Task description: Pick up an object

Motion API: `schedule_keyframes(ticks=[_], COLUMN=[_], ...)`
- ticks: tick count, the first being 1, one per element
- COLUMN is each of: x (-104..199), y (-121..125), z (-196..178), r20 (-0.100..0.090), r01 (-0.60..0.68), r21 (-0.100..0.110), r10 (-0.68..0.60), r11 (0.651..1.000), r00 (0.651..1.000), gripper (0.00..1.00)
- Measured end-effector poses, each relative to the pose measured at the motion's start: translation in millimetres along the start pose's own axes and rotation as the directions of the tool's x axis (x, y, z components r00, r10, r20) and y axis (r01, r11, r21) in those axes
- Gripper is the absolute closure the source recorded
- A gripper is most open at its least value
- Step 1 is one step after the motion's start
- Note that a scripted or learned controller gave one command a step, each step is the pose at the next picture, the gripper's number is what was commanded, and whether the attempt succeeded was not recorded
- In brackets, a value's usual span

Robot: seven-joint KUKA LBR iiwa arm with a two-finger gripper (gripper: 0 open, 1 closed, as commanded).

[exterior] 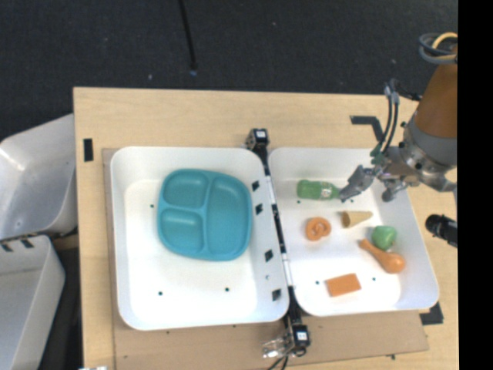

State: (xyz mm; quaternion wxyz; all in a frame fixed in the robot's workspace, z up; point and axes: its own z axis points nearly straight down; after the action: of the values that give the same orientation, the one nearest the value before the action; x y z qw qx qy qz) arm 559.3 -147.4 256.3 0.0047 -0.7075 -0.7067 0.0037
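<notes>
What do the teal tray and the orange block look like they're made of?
The teal tray looks like moulded plastic: uniform colour, rounded compartments, soft sheen. The orange block looks like matte plastic or foam, flat and even in colour; the view is too coarse to settle which.

Glossy white plastic bins (pixel 139 299) on a matt wooden bench (pixel 92 114).

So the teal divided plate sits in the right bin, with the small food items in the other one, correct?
Not quite. The camera view shows the teal divided plate in the left bin, not the right. The small food items, such as the green bottle and the orange block, lie in the right bin.
</notes>
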Motion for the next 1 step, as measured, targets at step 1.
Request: schedule_keyframes(ticks=[1], x=[0.3], y=[2.3], z=[-7.0], r20=[0.002], r01=[0.002], r21=[-0.014], r10=[-0.002], r11=[1.000], r00=[1.000], gripper=[0.00])
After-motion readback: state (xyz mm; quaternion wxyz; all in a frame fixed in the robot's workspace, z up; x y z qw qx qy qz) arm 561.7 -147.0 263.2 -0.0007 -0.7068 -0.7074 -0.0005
